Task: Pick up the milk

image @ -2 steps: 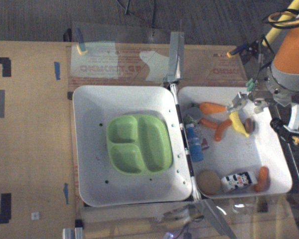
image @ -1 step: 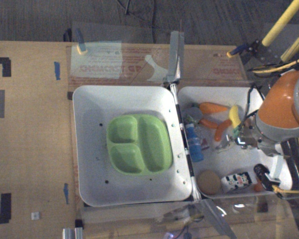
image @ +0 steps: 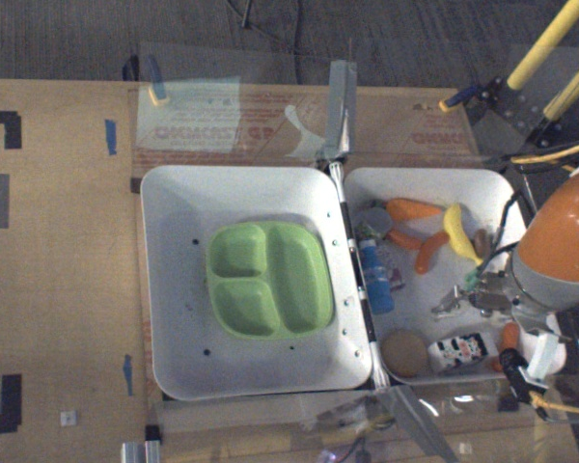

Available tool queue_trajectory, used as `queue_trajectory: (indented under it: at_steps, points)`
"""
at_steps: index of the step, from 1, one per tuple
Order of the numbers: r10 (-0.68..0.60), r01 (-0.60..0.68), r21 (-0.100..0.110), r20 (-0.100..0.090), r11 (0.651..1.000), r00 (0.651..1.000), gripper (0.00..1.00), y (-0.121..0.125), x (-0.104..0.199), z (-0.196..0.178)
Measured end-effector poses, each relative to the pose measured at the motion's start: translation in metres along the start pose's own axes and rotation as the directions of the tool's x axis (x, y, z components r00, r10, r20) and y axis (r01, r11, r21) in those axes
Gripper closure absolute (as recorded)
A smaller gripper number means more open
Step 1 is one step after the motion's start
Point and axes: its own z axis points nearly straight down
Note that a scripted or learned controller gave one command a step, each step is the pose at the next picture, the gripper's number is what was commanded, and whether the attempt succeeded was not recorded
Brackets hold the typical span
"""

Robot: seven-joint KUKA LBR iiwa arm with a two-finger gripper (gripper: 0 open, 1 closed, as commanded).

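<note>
I am hovering my gripper (image: 460, 300) over the right bin (image: 420, 183), jaw state impossible to tell, just above the milk carton (image: 460, 351) lying by the near wall beside a brown disc (image: 404, 353), ready for descending.

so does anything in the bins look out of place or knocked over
Nothing is spilled or broken. The milk carton lies on its side near the right bin's front edge, beside a round brown item. The green tray sits slightly askew in the left bin.
</note>
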Motion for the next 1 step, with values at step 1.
queue_trajectory:
  at_steps: [1]
  points:
    - [-0.01,0.01,-0.002,0.0,1.0,1.0,0.0,-0.012,0.0699,-0.0006]
